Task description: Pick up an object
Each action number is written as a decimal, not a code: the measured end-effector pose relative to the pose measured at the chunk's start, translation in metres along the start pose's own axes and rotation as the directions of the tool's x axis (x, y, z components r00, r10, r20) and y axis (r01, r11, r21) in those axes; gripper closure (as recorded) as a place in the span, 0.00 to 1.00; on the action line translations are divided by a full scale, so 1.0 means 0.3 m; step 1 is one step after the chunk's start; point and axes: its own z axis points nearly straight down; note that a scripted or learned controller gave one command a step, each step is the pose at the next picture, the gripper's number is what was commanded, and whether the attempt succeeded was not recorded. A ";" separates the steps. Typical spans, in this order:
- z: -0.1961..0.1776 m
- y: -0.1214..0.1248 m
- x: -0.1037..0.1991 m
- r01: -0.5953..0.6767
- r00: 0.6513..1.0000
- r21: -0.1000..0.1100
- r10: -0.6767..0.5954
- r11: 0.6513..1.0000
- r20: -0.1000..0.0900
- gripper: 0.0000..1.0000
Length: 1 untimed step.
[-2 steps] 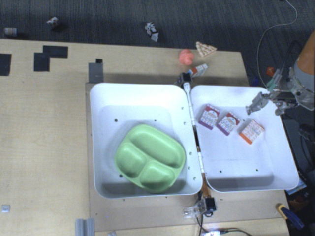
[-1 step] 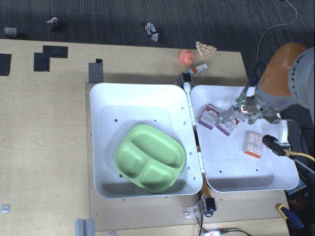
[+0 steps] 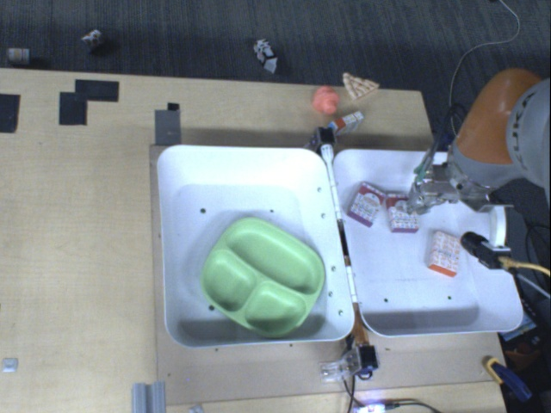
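white right bin holds three small packets. camera view: the claw sits low over the middle packet, near the bin's far edge; whether it is clenched or released cannot be told. risk: the neighbouring packet lies just beside, so a closing grasp may nudge it or catch both. a third packet lies apart.

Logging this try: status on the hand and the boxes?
Hand low in right bin, over middle box. Grip unclear. Boxes and close either side.
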 end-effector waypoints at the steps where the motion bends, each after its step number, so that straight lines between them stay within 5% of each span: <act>1: 0.001 -0.001 0.000 0.000 1.000 0.001 0.000 1.000 0.000 0.00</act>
